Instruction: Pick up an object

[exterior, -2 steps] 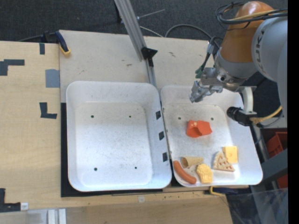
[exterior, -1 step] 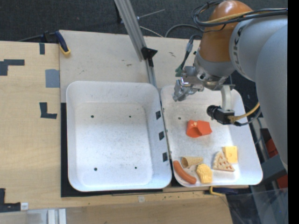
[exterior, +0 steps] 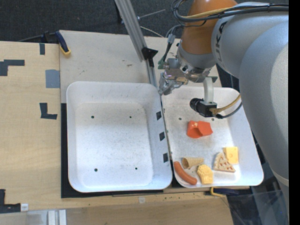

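My gripper (exterior: 165,87) hangs over the far left corner of the right bin (exterior: 246,125), close to the wall between the two bins. Nothing shows between its fingers. An orange-red cup-like piece (exterior: 199,129) lies in the middle of the right bin, well below and right of the gripper. Along the bin's near edge lie a red sausage (exterior: 185,173), a tan cone (exterior: 192,162), a yellow corn-like piece (exterior: 205,174), a pizza-slice piece (exterior: 224,163) and a yellow cheese block (exterior: 230,154).
The left bin (exterior: 112,135) sits beside the right one. A slanted metal rail (exterior: 133,27) runs down from the top to the bins' far edge. A black fitting with a cable (exterior: 204,107) hangs over the right bin's far part.
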Tool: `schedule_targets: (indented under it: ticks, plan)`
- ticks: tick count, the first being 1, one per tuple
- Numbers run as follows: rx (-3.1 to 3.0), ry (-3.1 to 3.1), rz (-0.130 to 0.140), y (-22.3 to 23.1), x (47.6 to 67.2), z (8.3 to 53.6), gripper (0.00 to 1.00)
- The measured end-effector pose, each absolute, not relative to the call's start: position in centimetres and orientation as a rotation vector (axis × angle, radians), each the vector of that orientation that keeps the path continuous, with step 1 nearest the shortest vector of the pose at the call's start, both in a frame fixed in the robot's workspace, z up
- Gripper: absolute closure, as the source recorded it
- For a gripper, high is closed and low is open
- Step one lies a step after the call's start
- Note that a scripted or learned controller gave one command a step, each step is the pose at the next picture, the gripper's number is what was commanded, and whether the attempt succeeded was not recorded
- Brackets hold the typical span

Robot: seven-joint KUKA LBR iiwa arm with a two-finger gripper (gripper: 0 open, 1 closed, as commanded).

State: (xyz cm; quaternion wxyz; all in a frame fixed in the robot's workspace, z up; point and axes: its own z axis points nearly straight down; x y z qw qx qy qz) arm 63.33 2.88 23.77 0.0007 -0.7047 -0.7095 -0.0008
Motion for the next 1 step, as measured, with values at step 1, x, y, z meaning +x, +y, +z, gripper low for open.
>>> schedule_targets:
  ticks: [1]
  plan:
    - [-2.213,-2.228,-0.003,7.75,65.51,24.28,1.00]
